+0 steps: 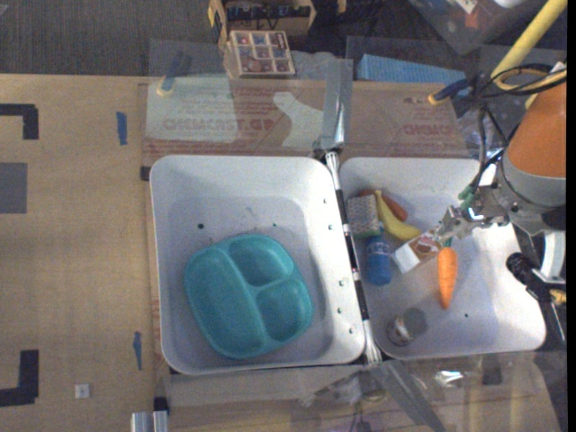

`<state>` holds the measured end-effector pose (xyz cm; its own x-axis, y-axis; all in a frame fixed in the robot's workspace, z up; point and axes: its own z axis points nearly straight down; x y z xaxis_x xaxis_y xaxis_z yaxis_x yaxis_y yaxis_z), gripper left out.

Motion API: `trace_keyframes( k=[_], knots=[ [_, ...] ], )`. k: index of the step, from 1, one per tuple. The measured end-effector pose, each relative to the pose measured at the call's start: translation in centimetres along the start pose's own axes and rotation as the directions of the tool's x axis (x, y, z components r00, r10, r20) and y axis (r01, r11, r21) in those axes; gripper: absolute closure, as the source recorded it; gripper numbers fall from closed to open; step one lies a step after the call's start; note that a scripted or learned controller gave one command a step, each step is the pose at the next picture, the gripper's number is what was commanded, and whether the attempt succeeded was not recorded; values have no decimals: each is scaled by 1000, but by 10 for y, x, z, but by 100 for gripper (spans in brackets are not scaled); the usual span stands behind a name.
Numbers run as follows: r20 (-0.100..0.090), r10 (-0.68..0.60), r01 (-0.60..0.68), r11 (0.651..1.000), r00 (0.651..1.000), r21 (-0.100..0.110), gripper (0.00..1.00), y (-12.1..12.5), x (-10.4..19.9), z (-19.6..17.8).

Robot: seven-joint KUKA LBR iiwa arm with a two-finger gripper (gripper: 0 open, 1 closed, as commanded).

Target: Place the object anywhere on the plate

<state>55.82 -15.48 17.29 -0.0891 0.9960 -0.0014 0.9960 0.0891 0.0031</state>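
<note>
Plate [247, 295], blue-green, with three wells. Lies flat in the left white bin [171, 205], a bit tilted toward the near corner.

Right of the plate, past the wall between, the right white bin [504, 331] with all the loose things. Nearest the plate in there, a blue bottle [378, 262] on its side. Just behind that, a small grey ribbed block [363, 212]. A step more to the right of the plate, a yellow banana [397, 220] with something red tucked at its far side. Then a small white box [408, 256] with a red patch; writing on it too tiny to read. Farther right of the plate, an orange carrot [445, 277], pointing toward the near edge. Near side, right of the plate, a round grey lump [407, 325].

Cannot tell which of these is the one for the plate. All well apart from the plate, one bin over.

Gripper [447, 232] far right of the plate, hanging just above the white box and the top of the carrot. Cannot tell if spread or pressed together. Behind it, the grey arm [540, 142] with its orange band.

Beyond the plate, at the far side, a clear sheet [225, 115] with red letters, back to front and too faint to read. Farther back still, a brown cardboard box [261, 3] and a little tray of squares [261, 54]. Left of the plate, blue tape [121, 126] on the bench.
</note>
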Motion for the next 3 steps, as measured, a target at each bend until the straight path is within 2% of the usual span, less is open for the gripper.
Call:
trace_keyframes(
  k=[1,2,3],
  knots=[
    [-3,-213,213,977,977,4,100,-48,81,-58],
    [-1,-268,268,963,963,0,100,-28,154,-60],
    [-1,-132,132,991,991,1,100,25,229,-52]
  ],
)
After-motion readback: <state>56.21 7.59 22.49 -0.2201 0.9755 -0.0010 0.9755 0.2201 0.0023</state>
